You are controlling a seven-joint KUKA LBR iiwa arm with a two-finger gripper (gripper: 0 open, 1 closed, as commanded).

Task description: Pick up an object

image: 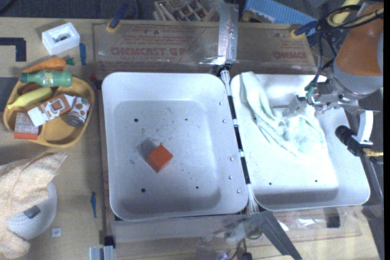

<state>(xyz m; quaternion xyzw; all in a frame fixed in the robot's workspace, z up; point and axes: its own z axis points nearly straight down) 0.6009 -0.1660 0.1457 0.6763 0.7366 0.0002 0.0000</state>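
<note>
An orange block [160, 158] lies in the left bin [122, 94], a little left of its middle, with a small grey patch beside its upper left corner. A pale, crumpled cloth [275, 120] is spread over the upper left part of the right bin [347, 186]. My gripper [302, 103] hangs low over the cloth's right side, near the back of the right bin. The grey wrist and orange band [359, 53] rise behind it at the right. Glare and clutter blur the tip of the gripper against the cloth.
A yellow bowl [61, 137] of toy food and a bottle sits left of the bins. A beige cloth [27, 192] lies at the lower left. A small white box [61, 38] rests at the upper left. Cables and boxes crowd the back.
</note>
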